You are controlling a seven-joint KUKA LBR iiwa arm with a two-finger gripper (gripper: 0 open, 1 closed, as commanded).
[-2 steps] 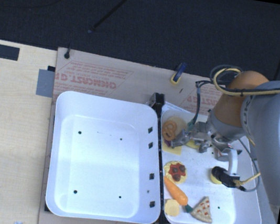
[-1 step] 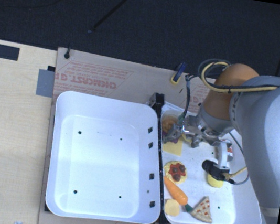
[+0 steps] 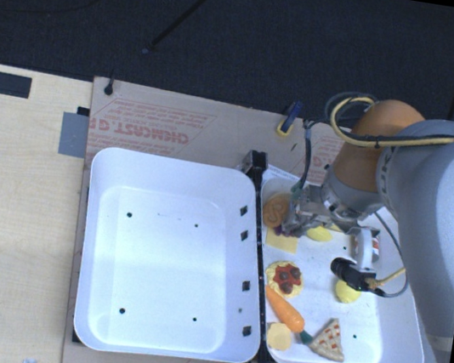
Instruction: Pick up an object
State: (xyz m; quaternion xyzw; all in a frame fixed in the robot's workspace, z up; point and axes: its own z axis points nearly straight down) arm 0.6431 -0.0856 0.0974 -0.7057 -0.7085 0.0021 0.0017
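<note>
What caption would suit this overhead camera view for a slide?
Robot arm's gripper reaches into the right bin of toy food, near a carrot and pizza slice.

The 2 bins, the left bin and the right bin, looked like smooth white plastic with a soft sheen. They sat on a matt brown cardboard sheet with printed red lettering, laid over a pale wood-grain bench. The arm had a smooth grey casing with a glossy orange band. The toy carrot and pizza slice looked like smooth moulded plastic.
</note>
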